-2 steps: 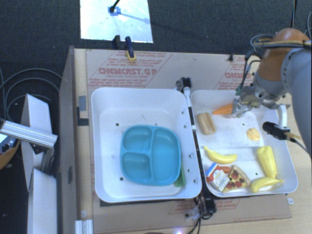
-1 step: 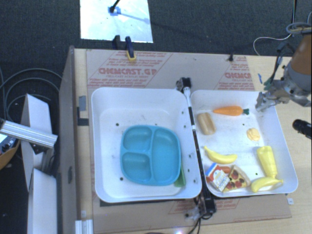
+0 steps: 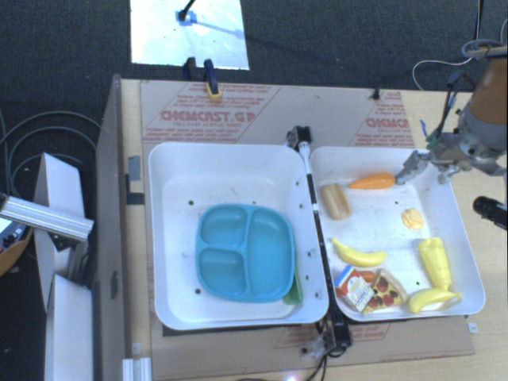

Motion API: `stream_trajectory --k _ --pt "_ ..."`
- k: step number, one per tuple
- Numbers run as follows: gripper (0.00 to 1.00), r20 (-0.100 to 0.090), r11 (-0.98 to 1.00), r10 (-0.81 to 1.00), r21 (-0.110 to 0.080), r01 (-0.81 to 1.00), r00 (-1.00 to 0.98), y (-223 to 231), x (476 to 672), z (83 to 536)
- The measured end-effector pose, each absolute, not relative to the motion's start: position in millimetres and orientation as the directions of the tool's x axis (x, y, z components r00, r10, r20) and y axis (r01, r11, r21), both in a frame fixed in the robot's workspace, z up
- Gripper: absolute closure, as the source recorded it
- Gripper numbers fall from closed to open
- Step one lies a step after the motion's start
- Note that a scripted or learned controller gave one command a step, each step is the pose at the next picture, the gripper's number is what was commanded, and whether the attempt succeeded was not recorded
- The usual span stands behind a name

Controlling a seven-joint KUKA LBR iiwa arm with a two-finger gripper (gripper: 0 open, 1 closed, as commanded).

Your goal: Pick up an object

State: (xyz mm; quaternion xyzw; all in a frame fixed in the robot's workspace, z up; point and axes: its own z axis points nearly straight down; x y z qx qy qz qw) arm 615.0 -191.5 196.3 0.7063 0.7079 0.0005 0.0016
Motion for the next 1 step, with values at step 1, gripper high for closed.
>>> stream_trajectory --k 1 --pt "0.00 0.004 0.010 1.000 -0.004 1.000 -0.010 -112.9 598.1 138.7"
